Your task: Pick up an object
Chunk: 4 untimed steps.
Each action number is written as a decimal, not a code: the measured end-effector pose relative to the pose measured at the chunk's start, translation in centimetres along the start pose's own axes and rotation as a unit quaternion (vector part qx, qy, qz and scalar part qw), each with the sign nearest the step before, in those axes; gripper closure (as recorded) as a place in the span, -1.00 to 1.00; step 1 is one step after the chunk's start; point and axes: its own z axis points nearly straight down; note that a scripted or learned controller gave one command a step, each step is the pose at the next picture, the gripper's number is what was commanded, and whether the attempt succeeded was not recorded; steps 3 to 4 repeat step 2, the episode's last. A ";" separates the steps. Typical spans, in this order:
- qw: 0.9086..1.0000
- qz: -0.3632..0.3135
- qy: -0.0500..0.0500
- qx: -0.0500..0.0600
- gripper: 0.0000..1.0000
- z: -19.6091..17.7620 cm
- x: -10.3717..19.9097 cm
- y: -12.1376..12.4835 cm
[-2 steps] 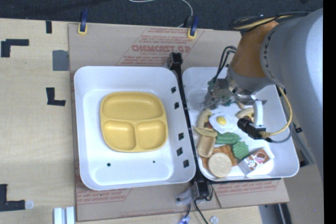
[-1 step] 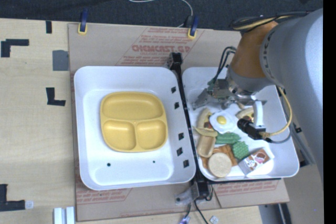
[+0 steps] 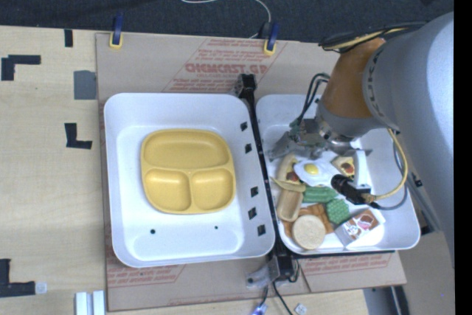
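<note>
We log 1 gripper [image 3: 306, 138] low in the right bin [image 3: 398, 232], centre-right of frame, above a fried egg toy [image 3: 313, 172] among piled items; its state: cannot tell.

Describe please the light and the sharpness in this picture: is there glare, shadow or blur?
Camera view: even, soft light; the left white bin looks bright without hard glare; the yellow divided plate is sharp with faint shadows in its compartments; the grey arm, close to the lens, is blurred.
</note>
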 end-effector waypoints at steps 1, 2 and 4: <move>1.000 0.000 0.002 0.004 -1.00 0.2 -0.1 0.6; 1.000 0.000 0.002 0.004 1.00 -0.7 -0.1 0.6; 1.000 0.000 0.002 0.004 1.00 -0.7 -0.1 0.6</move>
